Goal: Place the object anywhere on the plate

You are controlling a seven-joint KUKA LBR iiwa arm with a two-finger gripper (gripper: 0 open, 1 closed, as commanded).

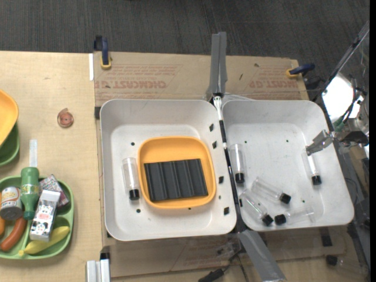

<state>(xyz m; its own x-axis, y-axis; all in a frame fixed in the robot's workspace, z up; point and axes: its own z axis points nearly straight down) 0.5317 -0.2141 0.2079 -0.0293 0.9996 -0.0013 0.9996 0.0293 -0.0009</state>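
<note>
— What's on that orange plate (176, 148)?
— A ribbed black slab (176, 179); 1 clear, black-capped vial (130, 178) lies beside it.
— And the gripper (320, 141)?
— At the right bin's (276, 113) far rim, well apart from that vial. I can't tell how its tips stand.

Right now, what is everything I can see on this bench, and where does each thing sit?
White bins: 2, side by side, left bin and right bin.
Plate: 1, orange, in the left bin.
Ridged block: 1, black, lying on the plate.
Clear vials with black caps: 1 in the left bin beside the plate; several in the right bin, one by the divider, one near the right wall, a cluster at the front.
Cardboard sheet: 1, brown, under the bins.
Green tray: 1, far left, holding toy food and a green bottle.
Gripper: 1, grey metal, over the right bin's right edge.
</note>
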